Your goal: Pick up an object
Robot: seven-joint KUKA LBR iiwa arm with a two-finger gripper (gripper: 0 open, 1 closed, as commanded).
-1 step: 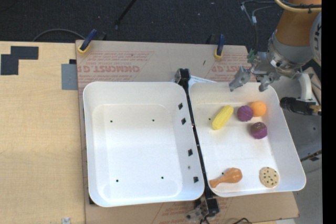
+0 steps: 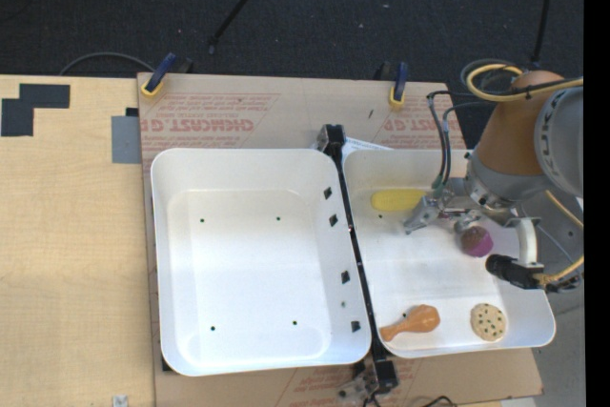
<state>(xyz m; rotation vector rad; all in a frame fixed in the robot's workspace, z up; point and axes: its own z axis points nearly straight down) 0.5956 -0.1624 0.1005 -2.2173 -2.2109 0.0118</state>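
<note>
Camera view: two white bins side by side on the bench; left bin (image 2: 191, 205) and right bin (image 2: 419, 281) meet at a black divider strip (image 2: 345, 243). All objs lie in the right bin. The arm (image 2: 519, 133) enters from the right, w/ orange band above the wrist, and the gripper (image 2: 431, 208) sits low over the upper part of the right bin, pointing left. A yellow obj (image 2: 396, 200) lies just beside the gripper, on its left, near the bin's upper wall; contact btwn them can't be confirmed from this angle. A purple obj (image 2: 476, 241) lies just below-right of the gripper body, close under the wrist hardware. An orange pear-shaped obj (image 2: 412, 322) rests near the bin's lower edge, narrow end pointing left toward the divider. A round tan disc w/ dark dots (image 2: 488, 321) lies to its right, apart from it. Both lower objs are well apart from the gripper. Finger spread: can't tell, metal parts blur together at this res. No obj seen btwn the fingers. Two clamps, yellow-blue (image 2: 158, 75) and (image 2: 398, 83), hold the cardboard sheet (image 2: 248, 114) under the bins.
</note>
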